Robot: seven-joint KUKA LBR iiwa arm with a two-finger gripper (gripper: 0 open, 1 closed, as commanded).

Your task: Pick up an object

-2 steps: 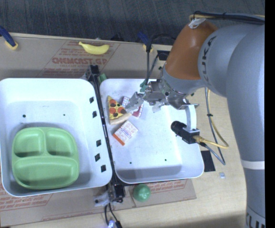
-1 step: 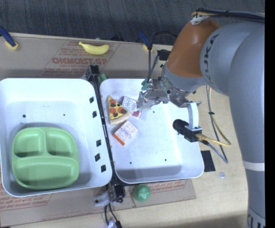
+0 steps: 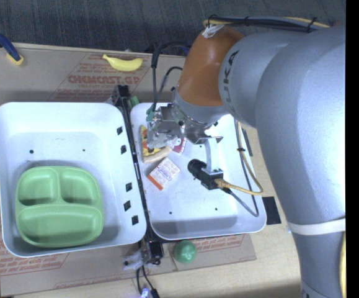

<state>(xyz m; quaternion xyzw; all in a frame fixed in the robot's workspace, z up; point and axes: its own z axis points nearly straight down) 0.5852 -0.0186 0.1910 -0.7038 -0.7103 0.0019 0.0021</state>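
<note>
Finger state cannot be told: gripper [image 3: 159, 128] is lowered into the right bin [image 3: 229, 223], at its upper-left corner, over a cluster of small packets [image 3: 152, 143]. A white-and-orange packet [image 3: 164, 173] lies just below. A green divided tray [image 3: 59, 206] sits in the left bin [image 3: 55, 120]. A banana [image 3: 123, 61] and a green ball [image 3: 184, 251] are seen outside the bins.
</note>
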